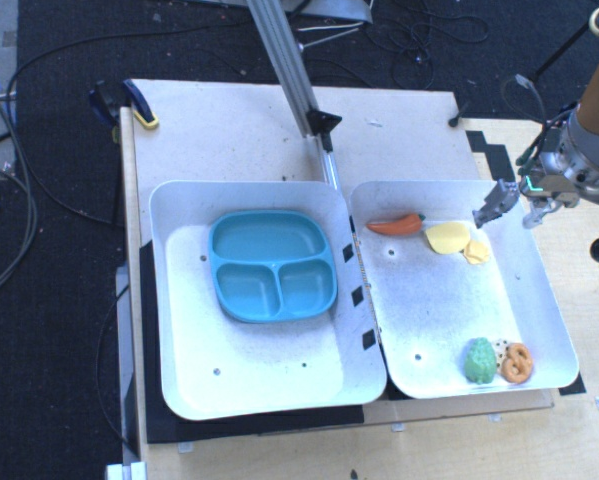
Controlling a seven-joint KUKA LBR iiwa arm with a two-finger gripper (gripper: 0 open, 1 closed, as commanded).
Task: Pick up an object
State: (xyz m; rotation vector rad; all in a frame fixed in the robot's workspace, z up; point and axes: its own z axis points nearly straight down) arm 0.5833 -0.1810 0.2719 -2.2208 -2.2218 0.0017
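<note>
The right bin (539,298) holds an orange-red chili-like piece (394,225) near its far wall. A pale yellow lump (447,237) with a smaller yellow bit (476,253) lies beside it. A green lump (480,360) and a brown pretzel (516,362) rest together at the near right corner. My gripper (512,211) hangs over the bin's far right edge, just right of and above the yellow lump. Its fingers stand open with nothing between them.
A blue divided tray (274,265) lies in the left bin (179,368). A slanted metal pole (284,53) comes down to the far side where the two bins meet. Black clips (364,293) mark the seam between them.
</note>
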